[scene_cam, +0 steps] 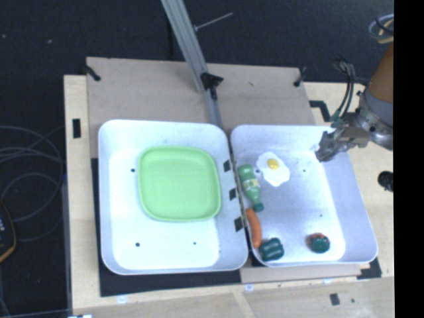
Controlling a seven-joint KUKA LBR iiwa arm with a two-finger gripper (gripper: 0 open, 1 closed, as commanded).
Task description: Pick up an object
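The right bin (pixel 344 197) holds a fried egg toy (pixel 273 168), a green bottle (pixel 249 185) along its left wall, an orange carrot (pixel 254 225), a dark green piece (pixel 271 248) at the front and a small round red-and-green item (pixel 318 242) at the front right. My gripper (pixel 326 150) hangs over the bin's upper right corner, to the right of the egg and apart from every object. Nothing shows between its tips.
A light green square plate (pixel 179 183) lies in the left bin (pixel 116 197). A slanted metal pole (pixel 187 35) runs from the top down to the gap between the bins. The arm's orange band (pixel 383 71) is at the right edge.
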